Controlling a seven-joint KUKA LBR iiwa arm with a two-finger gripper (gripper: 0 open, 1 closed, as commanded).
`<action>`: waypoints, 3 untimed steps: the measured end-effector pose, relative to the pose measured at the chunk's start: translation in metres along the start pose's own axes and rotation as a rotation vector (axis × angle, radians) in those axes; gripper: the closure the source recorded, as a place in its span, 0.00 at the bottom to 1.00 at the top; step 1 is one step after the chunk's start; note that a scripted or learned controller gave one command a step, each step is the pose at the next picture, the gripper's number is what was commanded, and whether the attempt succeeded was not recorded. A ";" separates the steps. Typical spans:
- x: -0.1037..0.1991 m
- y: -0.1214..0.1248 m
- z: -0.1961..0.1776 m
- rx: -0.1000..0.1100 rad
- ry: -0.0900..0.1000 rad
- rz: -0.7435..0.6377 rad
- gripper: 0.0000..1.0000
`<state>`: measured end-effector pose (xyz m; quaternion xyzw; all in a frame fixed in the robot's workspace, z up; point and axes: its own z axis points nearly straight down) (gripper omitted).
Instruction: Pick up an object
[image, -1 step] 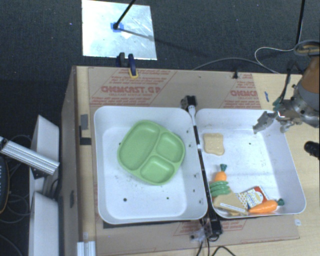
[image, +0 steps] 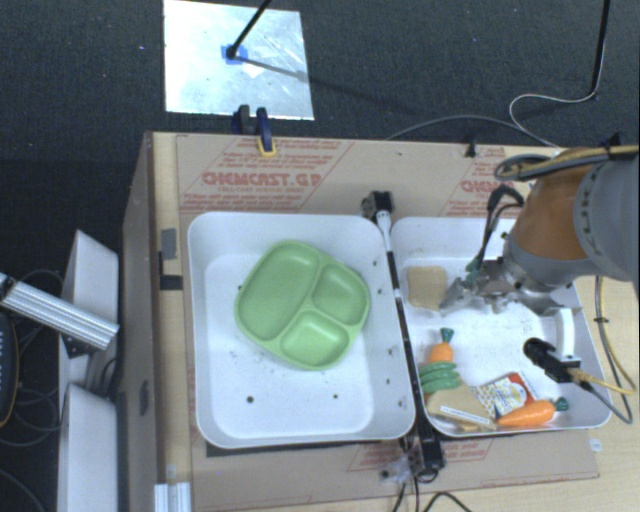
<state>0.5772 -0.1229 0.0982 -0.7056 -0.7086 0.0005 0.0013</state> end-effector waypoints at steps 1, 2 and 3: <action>0.010 -0.086 0.014 -0.002 -0.001 0.003 0.00; 0.036 -0.090 0.015 -0.002 0.000 0.001 0.00; 0.036 -0.089 0.004 -0.006 0.000 0.000 1.00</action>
